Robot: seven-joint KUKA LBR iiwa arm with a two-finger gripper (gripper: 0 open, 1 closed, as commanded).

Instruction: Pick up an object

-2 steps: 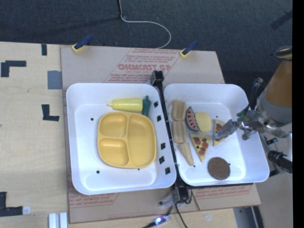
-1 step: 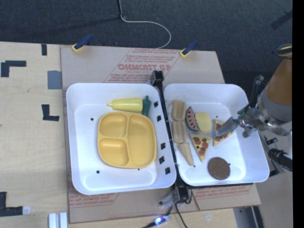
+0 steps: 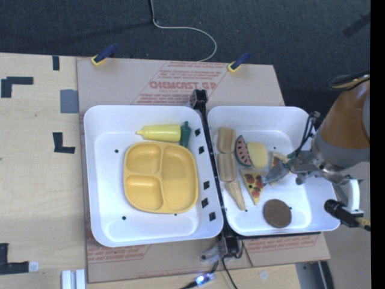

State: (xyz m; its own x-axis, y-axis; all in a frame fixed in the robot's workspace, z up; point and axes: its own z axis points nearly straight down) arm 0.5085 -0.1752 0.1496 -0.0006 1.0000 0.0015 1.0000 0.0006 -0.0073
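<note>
My worry is crowding: the toys in the right bin sit so close together that closing may nudge 2 at once and grip neither. The gripper hangs low near that bin's middle; I cannot tell its state. The pizza slice lies just beside its tip, toward the left bin, with the yellow piece just beyond.
</note>
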